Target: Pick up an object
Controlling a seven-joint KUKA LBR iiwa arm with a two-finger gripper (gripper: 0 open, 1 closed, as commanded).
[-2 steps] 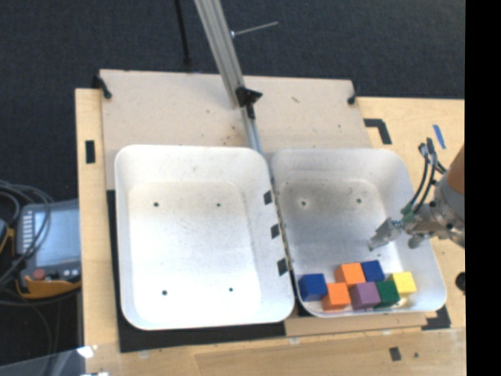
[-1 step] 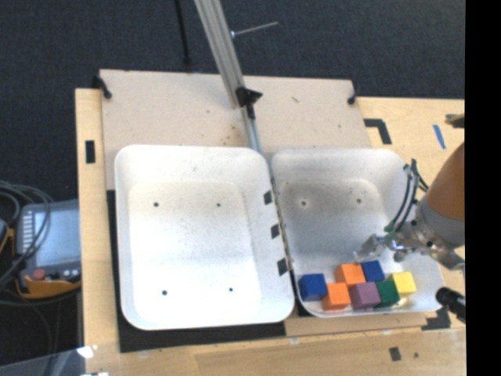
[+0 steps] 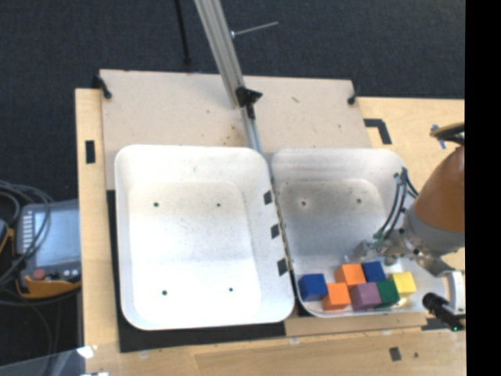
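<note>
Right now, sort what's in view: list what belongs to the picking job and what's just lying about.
Job:
- blocks in the right bin: blue block, two orange blocks, purple block, green block, yellow block, second blue block
- arm

Lying about:
- left bin
- metal rail
- handheld controller

Scuffed matt white plastic bins [image 3: 196, 163] (greyed inside) on pale wooden bench [image 3: 329, 347]

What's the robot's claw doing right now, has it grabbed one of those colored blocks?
Gripper: cannot be told; it sits low at the right bin's near corner, above the blocks.
</note>
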